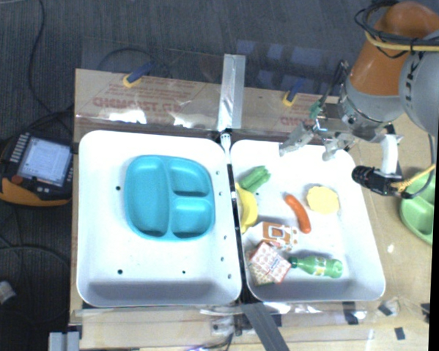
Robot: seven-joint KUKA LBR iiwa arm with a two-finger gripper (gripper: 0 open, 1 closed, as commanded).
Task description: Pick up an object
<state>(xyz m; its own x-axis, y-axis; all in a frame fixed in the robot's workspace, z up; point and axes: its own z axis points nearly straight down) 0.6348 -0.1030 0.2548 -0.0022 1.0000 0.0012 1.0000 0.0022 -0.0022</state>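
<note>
My gripper (308,149) hangs above the back edge of the right bin (370,245), open, with nothing between its fingers. Below it in this bin lie a green vegetable (254,177), a yellow banana (246,208), an orange-red sausage (298,213) and a round yellow piece (323,200). Nearer the front are a small orange and white carton (279,234), a red and white checked packet (268,264) and a green bottle (317,267) on its side. The gripper touches none of them.
The left bin (97,267) holds a blue divided plate (171,196). A metal divider post (232,91) stands behind the seam between the bins. A green object (422,211) sits on the bench right of the right bin. A handheld screen device (36,165) lies off the bench at left.
</note>
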